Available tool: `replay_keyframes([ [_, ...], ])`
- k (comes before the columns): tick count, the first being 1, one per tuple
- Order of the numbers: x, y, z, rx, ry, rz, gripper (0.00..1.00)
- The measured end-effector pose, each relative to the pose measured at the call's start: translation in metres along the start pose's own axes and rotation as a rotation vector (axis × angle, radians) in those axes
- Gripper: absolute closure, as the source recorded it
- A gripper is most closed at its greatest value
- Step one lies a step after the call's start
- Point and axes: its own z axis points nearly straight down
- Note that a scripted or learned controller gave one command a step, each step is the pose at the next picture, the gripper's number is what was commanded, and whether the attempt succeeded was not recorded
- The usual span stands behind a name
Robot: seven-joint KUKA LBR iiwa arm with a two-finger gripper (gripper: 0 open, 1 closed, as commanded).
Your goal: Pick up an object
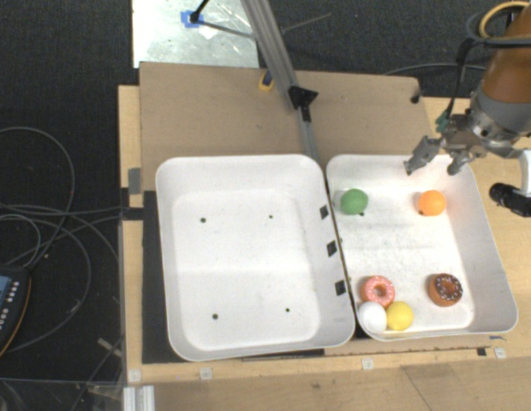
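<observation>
I see the gripper [438, 157] spread and empty over the right bin's [497, 268] far edge — the orange ball [432, 203] below could roll away if nudged.

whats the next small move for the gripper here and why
Probably a short drop toward the orange ball. The gripper hangs with fingers spread above the right bin's far end, nothing between them, and that ball lies just below it in the view, apart from the green ball, so it looks like the nearest uncrowded pick.
</observation>
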Motion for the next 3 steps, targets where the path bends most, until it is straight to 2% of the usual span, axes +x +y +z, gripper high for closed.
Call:
replay_keyframes([
  [1, -0.005, 0.004, 0.044, 0.0, 0.0, 0.001, 0.0],
  [2, -0.008, -0.002, 0.088, -0.001, 0.0, 0.002, 0.0],
  [3, -0.008, 0.0, 0.074, -0.008, -0.001, 0.001, 1.0],
])
